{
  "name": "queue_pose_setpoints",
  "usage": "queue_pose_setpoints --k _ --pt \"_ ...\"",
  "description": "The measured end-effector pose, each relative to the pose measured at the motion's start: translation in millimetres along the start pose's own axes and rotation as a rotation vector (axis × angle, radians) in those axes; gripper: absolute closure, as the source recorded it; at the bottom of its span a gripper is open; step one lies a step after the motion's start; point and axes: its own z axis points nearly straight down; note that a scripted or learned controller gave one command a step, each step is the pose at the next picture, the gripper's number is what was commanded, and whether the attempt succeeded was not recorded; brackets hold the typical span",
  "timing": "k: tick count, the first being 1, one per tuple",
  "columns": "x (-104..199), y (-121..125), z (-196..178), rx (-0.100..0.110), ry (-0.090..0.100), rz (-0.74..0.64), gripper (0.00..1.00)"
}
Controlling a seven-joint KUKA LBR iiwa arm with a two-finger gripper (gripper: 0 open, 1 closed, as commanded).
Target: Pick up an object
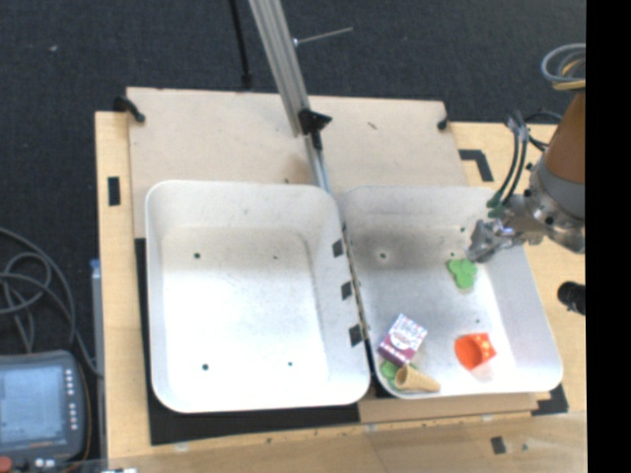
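Right white bin [513, 264]: small green plastic piece [461, 273] at its far right; orange plastic cup [474, 350], purple-and-white carton [402, 337] and tan cone [418, 379] nearer. Gripper [483, 244] just above the green piece; grip state: cannot tell. Advice: descend centred over the piece before closing.

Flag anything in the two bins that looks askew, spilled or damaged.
Nothing looks damaged or spilled. The purple carton lies tilted in the right bin, beside a cone at the front rim. The tool hovers by the green object.
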Motion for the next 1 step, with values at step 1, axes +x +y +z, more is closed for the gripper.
queue_pose_setpoints --k 1 --pt "58.8 22.1 -1.1 -0.001 0.001 -0.001 1.0"
